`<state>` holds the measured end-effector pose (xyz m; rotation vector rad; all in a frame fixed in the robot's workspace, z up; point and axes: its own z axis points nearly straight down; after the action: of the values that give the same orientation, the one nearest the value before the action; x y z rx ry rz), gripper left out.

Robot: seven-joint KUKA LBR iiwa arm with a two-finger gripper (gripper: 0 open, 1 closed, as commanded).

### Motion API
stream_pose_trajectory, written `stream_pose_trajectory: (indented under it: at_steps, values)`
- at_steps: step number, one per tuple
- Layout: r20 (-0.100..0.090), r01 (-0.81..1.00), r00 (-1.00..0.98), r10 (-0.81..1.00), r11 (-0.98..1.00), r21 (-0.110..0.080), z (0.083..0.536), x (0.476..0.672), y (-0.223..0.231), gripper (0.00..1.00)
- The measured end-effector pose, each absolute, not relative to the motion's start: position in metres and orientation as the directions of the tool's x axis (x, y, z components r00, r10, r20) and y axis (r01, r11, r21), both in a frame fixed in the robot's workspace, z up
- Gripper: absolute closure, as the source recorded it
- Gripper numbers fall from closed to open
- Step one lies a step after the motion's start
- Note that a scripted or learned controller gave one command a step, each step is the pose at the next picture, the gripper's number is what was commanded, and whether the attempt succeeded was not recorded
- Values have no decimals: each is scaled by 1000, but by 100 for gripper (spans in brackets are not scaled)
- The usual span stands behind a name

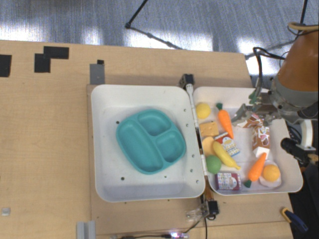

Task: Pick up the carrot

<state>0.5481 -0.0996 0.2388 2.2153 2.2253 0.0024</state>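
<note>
I see the carrot [226, 123], a tapered, smooth orange piece with a small green top at its far end, lying in the far-left part of the right bin [294, 183]. The gripper [247, 112] hovers just to its right with metal fingers spread apart, nothing between them. A second carrot-shaped piece [257, 167] lies near the front, beside a round orange fruit [271, 173]. A curved yellow banana [225, 154] rests left of centre. In the left bin [99, 143] sits a glossy teal compartment plate [151, 140] with rounded corners.
</note>
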Motion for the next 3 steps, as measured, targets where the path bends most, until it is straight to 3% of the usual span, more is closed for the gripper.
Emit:
stream_pose_trajectory:
  at_steps: [1,2,3]
  values:
    - [0,985,174,985,-174,-2,113,594,-99,0]
    - [4,882,471,882,-471,-1,85,612,-145,0]
    - [5,886,465,886,-465,1,96,613,-144,100]
